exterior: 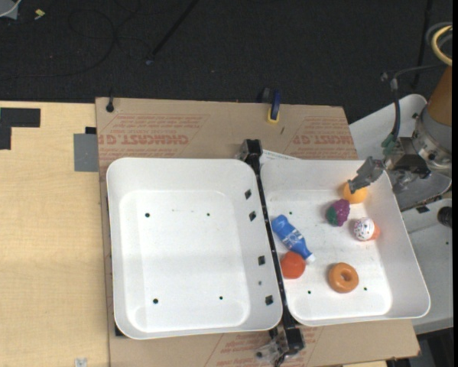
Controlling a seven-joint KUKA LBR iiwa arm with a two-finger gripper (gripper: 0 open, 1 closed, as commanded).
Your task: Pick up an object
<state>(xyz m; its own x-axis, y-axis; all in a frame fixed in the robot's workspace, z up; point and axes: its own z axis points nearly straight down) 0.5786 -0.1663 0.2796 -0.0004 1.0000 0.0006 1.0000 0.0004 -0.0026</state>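
Observation:
The right bin (401, 281) holds several small objects. A blue bottle-shaped toy (290, 236) lies beside a red ball (293, 266) near the divider. An orange ring (342, 277) sits toward the front. A white spotted ball (363, 228) and a purple lump (337, 212) lie near the right wall. My gripper (363, 179) reaches in from the right, low over the back right part of this bin. It hangs directly over a yellow-orange object (355, 195) and partly hides it. I see nothing lifted off the bin floor.
The left bin (121, 205) stands next to the right one, with a black clamp bar (263, 235) between them. Both rest on a cardboard sheet (175, 132) on the wooden bench. The arm's body (427, 147) and cables crowd the right edge.

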